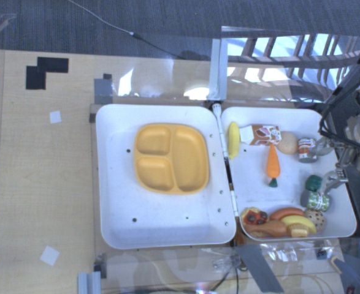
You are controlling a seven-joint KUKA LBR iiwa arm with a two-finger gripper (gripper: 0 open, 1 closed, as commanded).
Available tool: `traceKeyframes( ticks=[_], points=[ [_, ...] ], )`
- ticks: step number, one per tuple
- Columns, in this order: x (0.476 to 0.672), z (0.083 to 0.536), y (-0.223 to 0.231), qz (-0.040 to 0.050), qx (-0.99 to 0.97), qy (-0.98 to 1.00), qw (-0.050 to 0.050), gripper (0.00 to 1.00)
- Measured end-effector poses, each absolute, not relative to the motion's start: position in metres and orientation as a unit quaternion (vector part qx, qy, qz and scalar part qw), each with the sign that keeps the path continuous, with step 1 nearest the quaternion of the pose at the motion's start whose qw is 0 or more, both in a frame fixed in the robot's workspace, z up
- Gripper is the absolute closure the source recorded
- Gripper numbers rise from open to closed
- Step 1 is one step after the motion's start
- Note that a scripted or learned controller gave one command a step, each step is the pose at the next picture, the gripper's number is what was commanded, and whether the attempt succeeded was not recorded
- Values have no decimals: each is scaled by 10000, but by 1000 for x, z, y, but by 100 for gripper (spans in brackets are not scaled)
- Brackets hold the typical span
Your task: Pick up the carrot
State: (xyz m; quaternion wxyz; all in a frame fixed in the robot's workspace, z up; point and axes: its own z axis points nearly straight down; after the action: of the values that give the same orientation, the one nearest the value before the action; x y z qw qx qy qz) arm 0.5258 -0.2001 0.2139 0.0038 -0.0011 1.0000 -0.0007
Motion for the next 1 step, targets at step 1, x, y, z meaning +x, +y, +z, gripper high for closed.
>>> traceKeyframes(
  ticks=[1],
  points=[
    [517, 90, -160, -15, 471, 9988, 97, 0]
  ],
)
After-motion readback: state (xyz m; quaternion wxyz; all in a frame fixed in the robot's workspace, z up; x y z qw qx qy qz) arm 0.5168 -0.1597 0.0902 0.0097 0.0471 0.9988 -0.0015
